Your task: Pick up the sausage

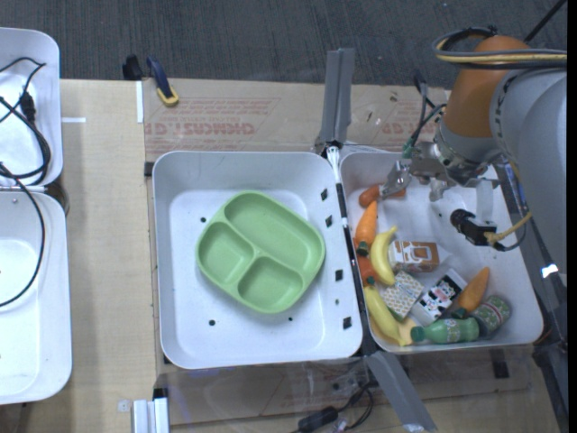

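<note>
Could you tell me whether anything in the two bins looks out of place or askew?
Nothing looks spilled or damaged. The green plate sits skewed in the left bin, alone there, while the toy food lies jumbled along the right bin's near side, bananas overlapping small cartons.

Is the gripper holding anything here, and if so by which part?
Cannot be told: the gripper sits low in the right bin by an orange item.

A robotics lab: an industrial arm (532,106) at 2 o'clock reaches over white bins (167,242) on a cardboard-covered worktop (234,115), with loose cables (22,133) at 9 o'clock.
</note>
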Motion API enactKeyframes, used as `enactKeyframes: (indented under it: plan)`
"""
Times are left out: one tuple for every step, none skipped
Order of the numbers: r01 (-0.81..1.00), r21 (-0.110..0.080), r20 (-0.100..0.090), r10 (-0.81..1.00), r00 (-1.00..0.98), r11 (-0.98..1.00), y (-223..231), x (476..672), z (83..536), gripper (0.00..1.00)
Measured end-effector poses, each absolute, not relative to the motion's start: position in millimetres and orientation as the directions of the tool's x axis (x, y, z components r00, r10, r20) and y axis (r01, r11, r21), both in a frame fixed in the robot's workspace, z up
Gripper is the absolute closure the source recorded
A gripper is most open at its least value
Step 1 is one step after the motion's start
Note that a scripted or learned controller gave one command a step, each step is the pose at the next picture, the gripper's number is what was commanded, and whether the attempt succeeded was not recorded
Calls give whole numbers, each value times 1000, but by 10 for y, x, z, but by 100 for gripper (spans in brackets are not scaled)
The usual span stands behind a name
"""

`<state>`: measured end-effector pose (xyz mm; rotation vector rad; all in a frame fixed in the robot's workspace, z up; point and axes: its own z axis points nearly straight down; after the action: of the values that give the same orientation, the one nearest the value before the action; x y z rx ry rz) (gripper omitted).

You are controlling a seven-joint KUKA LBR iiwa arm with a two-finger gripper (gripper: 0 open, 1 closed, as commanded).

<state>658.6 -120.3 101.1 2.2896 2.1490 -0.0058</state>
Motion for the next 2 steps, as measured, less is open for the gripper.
enactKeyframes:
  plan:
    - [998, -1, -5, 998, 63, -63, -1211, 6588, 1104, 100]
    - [998, -1, -5, 998, 63, -63, -1210, 6587, 1103, 0]
